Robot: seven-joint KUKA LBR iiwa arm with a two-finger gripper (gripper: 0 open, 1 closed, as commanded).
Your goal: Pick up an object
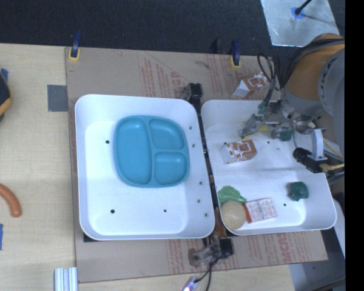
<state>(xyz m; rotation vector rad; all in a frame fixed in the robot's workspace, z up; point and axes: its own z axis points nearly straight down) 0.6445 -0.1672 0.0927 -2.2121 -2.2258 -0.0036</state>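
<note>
The pincer (pixel 255 126) hangs over the upper part of the right bin (pixel 315 223), and whether it is released or clenched I cannot tell; nothing shows gripped in it. The likeliest target, by my reading, is the carton (pixel 239 151), lying just below the pincer and a little to its left.

Risks, as judged from here:

1. The carton lies flat and tilted. If the pincer drops off-centre, it may push the carton aside rather than take it.
2. The carton sits near the wall (pixel 204 156) between the 2 bins. A descent too far left could strike that wall.
3. A second carton (pixel 253 85) lies above the pincer, outside the bin on the cardboard; a reach toward it would cross the rim.
4. Well below the pincer, the green leaf (pixel 230 194), the round bun (pixel 233 214) and the red packet (pixel 261 210) crowd together, touching. A grab there could catch 2 things or slip off the bun.
5. The dark green lump (pixel 298 190), below and to the right, is small and stands apart; a slight miss closes on nothing.

The left bin (pixel 97 162), far to the pincer's left, holds a blue tray (pixel 151 150).
</note>
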